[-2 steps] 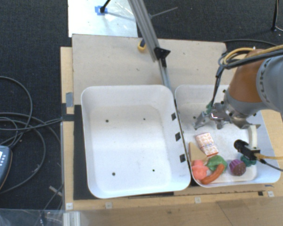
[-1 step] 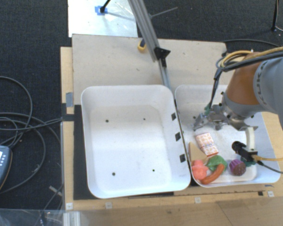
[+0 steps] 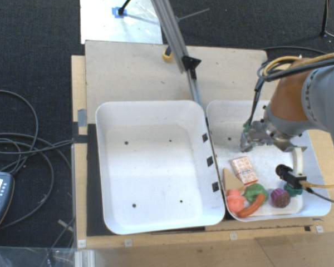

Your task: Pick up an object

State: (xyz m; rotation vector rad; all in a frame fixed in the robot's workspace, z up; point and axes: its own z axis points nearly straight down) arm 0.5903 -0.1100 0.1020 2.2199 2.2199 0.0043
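Observation:
My gripper (image 3: 247, 141) hangs low over the back left part of the right bin (image 3: 222, 115), below the grey arm with its orange band (image 3: 289, 96). Just in front of it, a small gap away, lies a small pink and white box (image 3: 244, 169). Closer to the front wall lie a tan wedge (image 3: 229, 178), a red-orange round piece (image 3: 234, 199), an orange carrot-like piece (image 3: 252, 206), a green piece (image 3: 256, 191) and a purple round piece (image 3: 279, 197). Nothing shows in the gripper.
The left bin (image 3: 156, 166) stands wall to wall with the right one. A grey metal pole (image 3: 172, 32) slants down from the top to the bins' shared back corner. A black fitting with a yellow cable (image 3: 289, 177) hangs by the arm. Cables lie on the floor at left.

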